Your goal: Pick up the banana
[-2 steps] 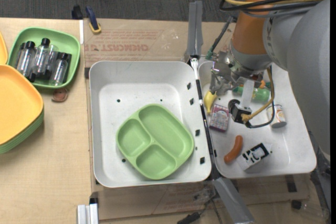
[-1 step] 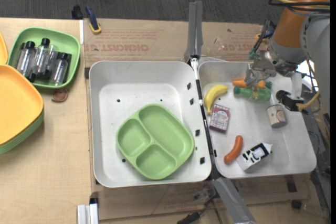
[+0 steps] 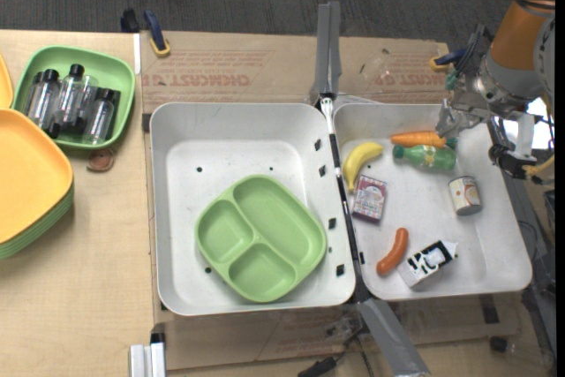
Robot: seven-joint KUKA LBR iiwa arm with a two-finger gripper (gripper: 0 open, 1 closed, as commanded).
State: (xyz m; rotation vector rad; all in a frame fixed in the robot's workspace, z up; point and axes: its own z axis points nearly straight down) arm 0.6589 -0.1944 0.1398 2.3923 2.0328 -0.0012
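The banana [image 3: 361, 162] lies in the right bin [image 3: 503, 274], at its upper left, close to the divider between the two bins, curved with one end toward 2 o'clock. The tool [image 3: 453, 117] hangs over the bin's upper right edge, well apart from the banana, which sits toward 8 o'clock from it. Whether the tool is open or closed cannot be told; nothing is seen held in it.

Just below the tool lie an orange carrot [image 3: 418, 139] and, touching it at 6 o'clock, a green bottle [image 3: 425, 157]. A small purple-pink box [image 3: 369, 198] rests just below the banana, at its 5 o'clock. A tin can [image 3: 463, 194] lies toward the bin's right side. Near the lower edge are a reddish sausage [image 3: 393, 251] and, just beside it at 3 o'clock, a white and black carton [image 3: 428, 261].

The left bin [image 3: 177, 154] holds a green divided plate [image 3: 260, 237] with three compartments.

On the counter [image 3: 79, 305], at 9 o'clock from the bins, a green square bowl [image 3: 119, 71] carries several dark-capped bottles [image 3: 71, 106], and a stack of orange plates [image 3: 31, 181] sits below it.
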